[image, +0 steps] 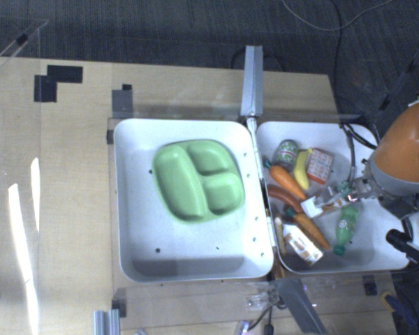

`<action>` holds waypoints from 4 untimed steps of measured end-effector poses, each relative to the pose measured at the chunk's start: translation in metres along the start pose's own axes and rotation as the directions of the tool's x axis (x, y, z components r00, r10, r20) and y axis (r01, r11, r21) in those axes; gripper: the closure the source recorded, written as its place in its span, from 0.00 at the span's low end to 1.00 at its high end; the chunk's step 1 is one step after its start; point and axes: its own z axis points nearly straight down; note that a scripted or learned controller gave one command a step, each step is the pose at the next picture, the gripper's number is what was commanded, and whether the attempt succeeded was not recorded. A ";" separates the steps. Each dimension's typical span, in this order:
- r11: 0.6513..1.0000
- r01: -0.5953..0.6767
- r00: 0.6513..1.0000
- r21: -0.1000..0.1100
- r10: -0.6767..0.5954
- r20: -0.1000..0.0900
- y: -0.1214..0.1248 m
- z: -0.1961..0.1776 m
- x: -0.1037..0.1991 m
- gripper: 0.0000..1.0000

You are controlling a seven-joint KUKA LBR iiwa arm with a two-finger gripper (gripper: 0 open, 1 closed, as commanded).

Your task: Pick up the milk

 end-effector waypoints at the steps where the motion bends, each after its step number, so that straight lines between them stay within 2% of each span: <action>1: 1.000 0.003 1.000 -0.013 -0.003 0.002 0.006 -0.015 0.000 1.00; 2: 1.000 0.002 1.000 -0.014 -0.002 0.006 0.006 -0.016 -0.001 0.00; 3: 0.983 0.184 0.983 0.014 -0.183 -0.022 -0.005 -0.005 0.034 0.00; 4: 0.951 0.308 0.951 0.013 -0.308 -0.035 0.050 0.004 -0.007 0.00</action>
